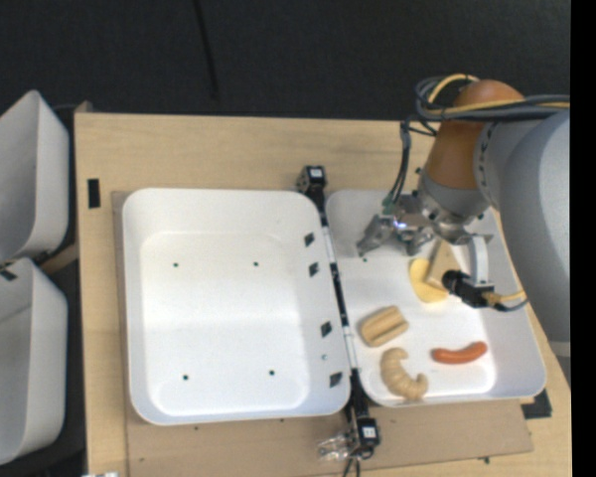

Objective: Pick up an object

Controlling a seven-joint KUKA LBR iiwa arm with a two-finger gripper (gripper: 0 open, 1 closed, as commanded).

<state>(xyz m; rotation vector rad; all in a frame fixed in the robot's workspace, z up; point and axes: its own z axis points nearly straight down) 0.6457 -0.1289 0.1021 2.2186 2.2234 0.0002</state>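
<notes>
A: We log the arm (482, 147) reaching in from the right, over the far end of the right bin (521, 366). The claw (402, 225) hangs above the bin's upper left part, near the divide between the bins.

B: Fingers?

A: We see metal parts splayed toward the left, but we cannot tell whether the claw is open or closed. We see nothing between its fingers.

B: Candidates for the pick?

A: Four, all in the right bin. A yellow piece (427, 284) lies just below the wrist, partly under a black cable fitting (459, 286). A tan roll (383, 325) sits mid-bin near the left wall. A pale croissant shape (401, 375) lies at the near edge, close below the roll. A red sausage (460, 353) lies right of both, apart from them.

B: Obstructions?

A: The wrist cabling crowds the yellow piece. The roll, the croissant shape and the sausage lie in the open.

B: Surroundings?

A: The left bin (139, 296) sits flush beside the right one on the wooden worktop (99, 147). Small black clips (311, 178) mark the seam at both ends. White shapes (15, 177) stand off the worktop's left edge.
</notes>
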